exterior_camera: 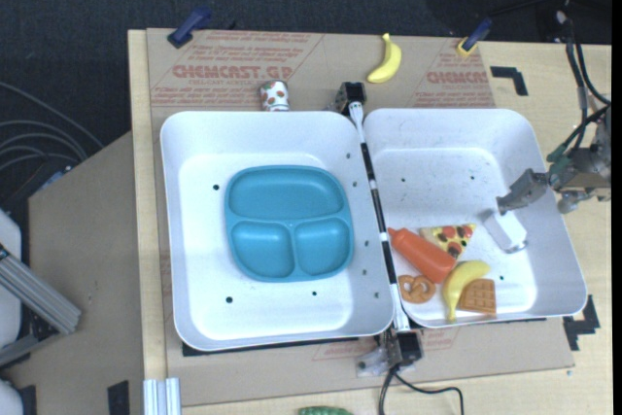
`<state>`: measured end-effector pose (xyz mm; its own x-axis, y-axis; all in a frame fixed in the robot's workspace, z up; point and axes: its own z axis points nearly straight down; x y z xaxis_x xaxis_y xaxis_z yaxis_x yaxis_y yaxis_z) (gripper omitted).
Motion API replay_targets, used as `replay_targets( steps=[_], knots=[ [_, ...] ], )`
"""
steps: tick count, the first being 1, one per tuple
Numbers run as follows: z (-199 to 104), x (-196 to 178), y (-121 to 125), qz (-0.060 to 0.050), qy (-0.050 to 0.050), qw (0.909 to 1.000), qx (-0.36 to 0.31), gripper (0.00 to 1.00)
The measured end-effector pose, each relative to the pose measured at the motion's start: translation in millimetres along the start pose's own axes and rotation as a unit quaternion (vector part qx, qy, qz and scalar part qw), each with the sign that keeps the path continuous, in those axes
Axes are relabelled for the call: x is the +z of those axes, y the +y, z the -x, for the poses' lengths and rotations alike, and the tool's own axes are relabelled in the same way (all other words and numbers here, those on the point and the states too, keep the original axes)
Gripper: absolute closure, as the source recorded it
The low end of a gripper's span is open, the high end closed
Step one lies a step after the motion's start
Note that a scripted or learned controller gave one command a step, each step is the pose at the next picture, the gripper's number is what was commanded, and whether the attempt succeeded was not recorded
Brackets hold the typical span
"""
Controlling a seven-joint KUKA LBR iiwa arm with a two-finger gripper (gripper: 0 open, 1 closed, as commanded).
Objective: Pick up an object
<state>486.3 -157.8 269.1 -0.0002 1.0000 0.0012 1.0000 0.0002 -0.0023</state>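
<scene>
End effector (515, 214) low over right bin (442, 136), near its right wall; grip state unclear, view too poor to tell. Small white block (506, 231) just beneath, possibly touching. Front of same bin: orange carrot (422, 251), pizza slice (451, 234), pretzel (415, 288), yellow banana (464, 282), waffle (478, 296), clustered together. Left bin (185, 209): blue divided plate (289, 222), centred. On tabletop (243, 63) behind bins: second banana (386, 61), small spotted cup (275, 95).
</scene>
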Motion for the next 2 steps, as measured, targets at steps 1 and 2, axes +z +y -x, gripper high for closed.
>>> replay_targets(
  steps=[1, 2],
  knots=[
    [-50.8, 170.4, -2.5, 0.007, 0.000, 1.0000, 0.001, 0.00],
    [-51.6, 160.9, -2.3, 0.007, 0.000, 1.0000, 0.000, 1.00]
  ],
)
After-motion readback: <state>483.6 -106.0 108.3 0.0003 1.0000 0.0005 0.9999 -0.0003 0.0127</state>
